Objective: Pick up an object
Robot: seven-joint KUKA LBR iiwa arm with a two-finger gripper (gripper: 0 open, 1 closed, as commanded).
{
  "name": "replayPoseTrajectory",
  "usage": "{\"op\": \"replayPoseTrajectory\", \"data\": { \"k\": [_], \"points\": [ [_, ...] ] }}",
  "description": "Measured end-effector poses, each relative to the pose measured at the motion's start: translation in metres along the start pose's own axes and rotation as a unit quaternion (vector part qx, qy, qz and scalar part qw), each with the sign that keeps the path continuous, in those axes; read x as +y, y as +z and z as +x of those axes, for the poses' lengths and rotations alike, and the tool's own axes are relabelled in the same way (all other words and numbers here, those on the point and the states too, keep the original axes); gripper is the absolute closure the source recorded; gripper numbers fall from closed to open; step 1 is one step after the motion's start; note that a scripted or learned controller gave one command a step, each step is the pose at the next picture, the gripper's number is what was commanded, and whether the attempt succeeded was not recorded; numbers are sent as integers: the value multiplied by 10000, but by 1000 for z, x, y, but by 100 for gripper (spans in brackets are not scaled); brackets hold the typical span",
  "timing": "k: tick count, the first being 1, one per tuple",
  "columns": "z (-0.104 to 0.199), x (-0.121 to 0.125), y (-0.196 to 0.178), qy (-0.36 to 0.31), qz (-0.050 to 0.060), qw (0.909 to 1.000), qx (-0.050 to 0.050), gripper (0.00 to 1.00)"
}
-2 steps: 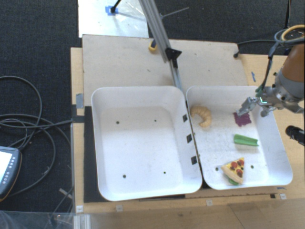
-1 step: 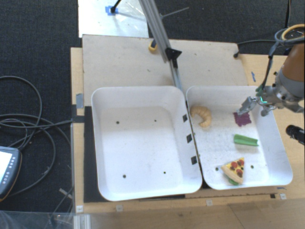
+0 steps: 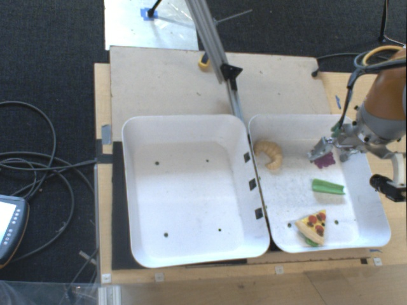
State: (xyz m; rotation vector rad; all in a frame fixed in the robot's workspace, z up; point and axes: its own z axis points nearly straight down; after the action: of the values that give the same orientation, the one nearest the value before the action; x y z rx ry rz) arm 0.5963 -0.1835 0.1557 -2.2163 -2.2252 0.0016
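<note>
In the right bin [image 3: 356, 234] lie a tan croissant [image 3: 270, 154] near the left wall, a green stick-shaped piece [image 3: 327, 187] at mid right, and a pizza slice [image 3: 313, 226] near the front. A small purple object [image 3: 325, 161] sits toward the back right. My gripper [image 3: 325, 150] hangs right above the purple object, reaching in from the right, and partly covers its top. The arm's orange band [image 3: 386, 94] shows above the wrist.
The left bin [image 3: 184, 129] stands beside the right one, sharing a middle wall with black clips. A grey slanted pole [image 3: 213, 37] crosses the bench's back. Cables and a tablet [image 3: 9, 224] lie on the floor at left.
</note>
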Motion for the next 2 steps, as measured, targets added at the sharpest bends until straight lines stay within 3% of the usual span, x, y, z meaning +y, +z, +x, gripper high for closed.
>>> {"op": "replayPoseTrajectory", "data": {
  "k": [2],
  "points": [
    [-1, 7, 66, 0, -7, 10000, -2, 0]
  ]
}}
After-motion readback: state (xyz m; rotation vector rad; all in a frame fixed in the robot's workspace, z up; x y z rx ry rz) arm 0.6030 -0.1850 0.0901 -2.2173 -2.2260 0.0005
